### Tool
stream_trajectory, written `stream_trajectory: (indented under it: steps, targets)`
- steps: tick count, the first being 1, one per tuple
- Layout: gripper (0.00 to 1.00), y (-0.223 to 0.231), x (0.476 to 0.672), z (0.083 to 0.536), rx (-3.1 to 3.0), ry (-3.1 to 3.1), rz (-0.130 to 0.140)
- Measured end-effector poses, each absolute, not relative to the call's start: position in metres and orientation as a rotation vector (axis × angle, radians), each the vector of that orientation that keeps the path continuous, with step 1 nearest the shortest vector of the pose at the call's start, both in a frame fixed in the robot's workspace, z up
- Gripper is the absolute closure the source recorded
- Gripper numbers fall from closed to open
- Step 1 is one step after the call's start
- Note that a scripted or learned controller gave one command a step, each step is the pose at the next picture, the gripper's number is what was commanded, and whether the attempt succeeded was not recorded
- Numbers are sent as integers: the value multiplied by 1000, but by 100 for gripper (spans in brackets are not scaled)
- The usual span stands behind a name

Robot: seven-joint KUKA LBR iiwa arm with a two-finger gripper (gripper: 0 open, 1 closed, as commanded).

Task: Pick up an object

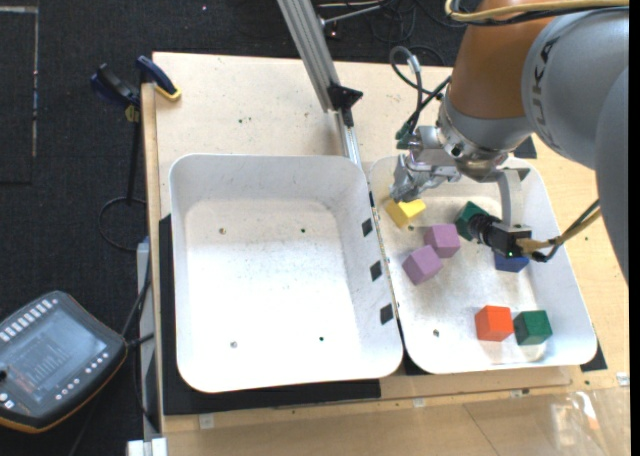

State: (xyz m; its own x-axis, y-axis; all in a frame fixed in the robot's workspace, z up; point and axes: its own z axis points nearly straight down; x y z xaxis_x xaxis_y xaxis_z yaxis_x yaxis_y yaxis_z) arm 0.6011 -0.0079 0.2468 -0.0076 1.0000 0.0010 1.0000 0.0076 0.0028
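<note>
The right bin (455, 342) holds several small blocks. A yellow block (406, 212) lies at its upper left, by the wall it shares with the left bin. My gripper (408, 191) hangs directly over the yellow block, its tip touching or nearly touching the block's top. Whether it grips the block cannot be made out. Two purple blocks (445, 239) (422, 264) sit just right of and below the yellow one. A dark green block (470, 215) and a blue block (511, 261) lie further right, partly behind the gripper's cable.
An orange block (493, 323) and a green block (533, 326) rest near the right bin's front edge. The left bin (270, 274) stands beside it. A slanted metal rail (305, 29) crosses the bench at the back. A teach pendant (50, 359) lies at lower left.
</note>
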Motion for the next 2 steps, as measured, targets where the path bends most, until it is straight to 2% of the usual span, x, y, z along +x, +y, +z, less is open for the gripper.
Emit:
stream_trajectory:
  steps: [2]
  targets:
    - [100, 87, 635, 226, 2213, 2228, 3]
